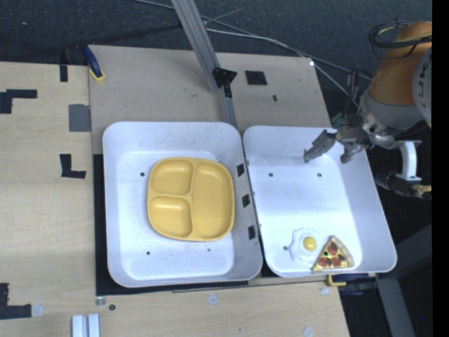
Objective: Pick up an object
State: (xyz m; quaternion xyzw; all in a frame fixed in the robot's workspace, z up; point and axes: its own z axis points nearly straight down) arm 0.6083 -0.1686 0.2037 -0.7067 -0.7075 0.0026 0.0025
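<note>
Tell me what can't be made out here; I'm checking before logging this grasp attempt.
- Arm: cut off by the camera view's right edge.
- Pizza slice toy: toppings too small to identify.
- Gripper height above right bin: unclear from the slanted view.

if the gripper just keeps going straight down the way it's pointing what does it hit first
Most likely the bare white floor of the right bin, near its far end. The gripper hangs there with fingers spread; the fried egg and pizza slice lie at the near end, off that line.
</note>
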